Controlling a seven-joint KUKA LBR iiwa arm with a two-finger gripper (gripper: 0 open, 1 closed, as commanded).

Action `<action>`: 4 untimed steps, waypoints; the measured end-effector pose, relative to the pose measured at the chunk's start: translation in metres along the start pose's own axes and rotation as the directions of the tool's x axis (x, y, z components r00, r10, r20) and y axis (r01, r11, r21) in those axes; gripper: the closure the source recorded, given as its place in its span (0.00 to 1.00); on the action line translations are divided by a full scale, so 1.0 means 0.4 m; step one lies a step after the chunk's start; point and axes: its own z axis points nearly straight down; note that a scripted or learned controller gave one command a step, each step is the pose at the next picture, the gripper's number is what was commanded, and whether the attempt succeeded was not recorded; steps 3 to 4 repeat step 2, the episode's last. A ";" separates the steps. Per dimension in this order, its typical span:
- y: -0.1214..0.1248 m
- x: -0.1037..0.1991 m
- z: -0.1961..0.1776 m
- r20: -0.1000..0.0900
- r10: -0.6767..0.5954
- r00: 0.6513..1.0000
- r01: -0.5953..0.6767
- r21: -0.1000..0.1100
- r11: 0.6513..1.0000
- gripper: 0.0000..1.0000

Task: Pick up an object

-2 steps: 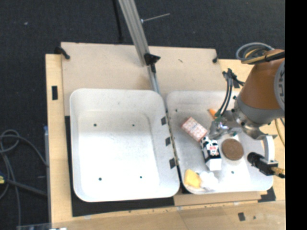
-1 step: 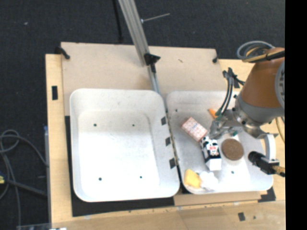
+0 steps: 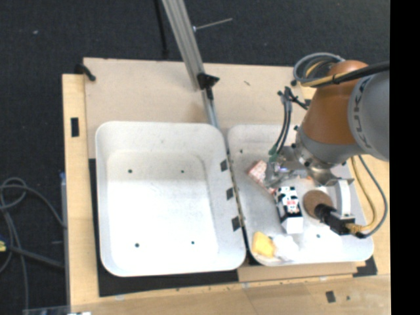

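Hovering low over the right bin [image 3: 244, 151], the gripper [image 3: 283, 174] is sitting under the arm [image 3: 341, 120], whose bulk is covering much of it; whether it is wide, narrow or holding anything, I cannot tell.

Nearest the camera, well below the gripper, a yellow piece [image 3: 262, 245] and a white piece [image 3: 286, 245] are lying together against the bin's front rim. Between them and the gripper a black-and-white box [image 3: 289, 209] is lying just below the tool, with a brown disc [image 3: 314, 201] beside it on the arm's side. Just left of the gripper a pink packet [image 3: 257, 170] is resting, perhaps touching the tool; the overlap is too blurred to judge.

As I judge it, the risk is crowding: with the packet, box and disc all packed round the tool, a closing grasp could be catching an edge only, or nudging a neighbour aside, and the item could be slipping out on the lift. The cables looping off the arm might also be dragging over the disc.

Farther off, the left bin [image 3: 111, 143] is lying well apart from the gripper.
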 end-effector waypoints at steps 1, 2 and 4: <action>0.024 0.151 -0.044 -0.001 -0.002 1.000 0.002 0.000 1.000 1.00; 0.020 0.284 -0.079 -0.001 -0.002 1.000 0.002 0.000 1.000 1.00; 0.020 0.284 -0.079 -0.001 -0.002 1.000 0.002 0.000 1.000 1.00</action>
